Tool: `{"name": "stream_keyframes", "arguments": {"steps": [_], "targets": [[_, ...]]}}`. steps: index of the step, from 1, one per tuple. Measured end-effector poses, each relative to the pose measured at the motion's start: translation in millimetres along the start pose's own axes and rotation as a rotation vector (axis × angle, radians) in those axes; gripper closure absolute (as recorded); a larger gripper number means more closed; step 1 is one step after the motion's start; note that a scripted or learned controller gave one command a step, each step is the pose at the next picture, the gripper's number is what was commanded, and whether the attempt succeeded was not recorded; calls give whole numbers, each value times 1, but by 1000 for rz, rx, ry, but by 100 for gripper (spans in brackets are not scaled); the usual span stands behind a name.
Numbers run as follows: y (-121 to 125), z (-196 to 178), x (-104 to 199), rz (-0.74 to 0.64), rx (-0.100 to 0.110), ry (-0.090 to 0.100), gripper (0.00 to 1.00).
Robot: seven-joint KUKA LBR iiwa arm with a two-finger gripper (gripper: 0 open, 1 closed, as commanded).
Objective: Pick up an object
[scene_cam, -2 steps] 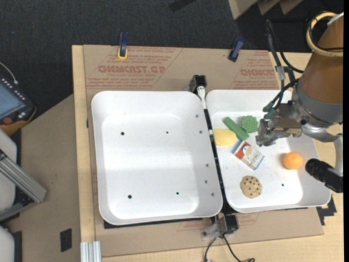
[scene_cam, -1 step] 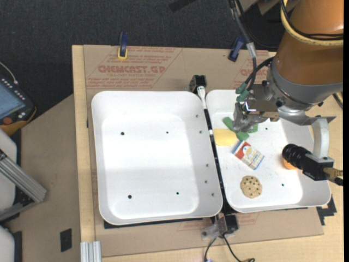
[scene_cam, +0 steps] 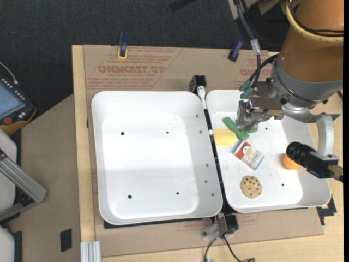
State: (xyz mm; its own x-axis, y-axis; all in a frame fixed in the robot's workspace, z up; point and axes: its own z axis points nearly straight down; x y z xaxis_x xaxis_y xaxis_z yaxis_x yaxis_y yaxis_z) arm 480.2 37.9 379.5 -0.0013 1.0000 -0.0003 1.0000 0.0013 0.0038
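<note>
The hand [scene_cam: 248,119] hangs low in the right bin [scene_cam: 305,195], at the approach step; whether it is spread or pinching, I cannot tell. Directly beneath it lies a flat green piece [scene_cam: 235,129], touching a yellow block [scene_cam: 224,137]. The next move likely calls for a firm squeeze on the thin green strip, then a straight lift.
</note>
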Motion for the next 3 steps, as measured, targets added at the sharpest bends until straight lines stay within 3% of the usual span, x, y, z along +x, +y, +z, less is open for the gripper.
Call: {"name": "stream_keyframes", "arguments": {"steps": [1, 2, 3], "targets": [[-3, 95, -76, 11, 14, -2, 100], [0, 30, -1, -7, -4, 2, 100], [0, 23, -4, 0, 0, 0, 100]]}}
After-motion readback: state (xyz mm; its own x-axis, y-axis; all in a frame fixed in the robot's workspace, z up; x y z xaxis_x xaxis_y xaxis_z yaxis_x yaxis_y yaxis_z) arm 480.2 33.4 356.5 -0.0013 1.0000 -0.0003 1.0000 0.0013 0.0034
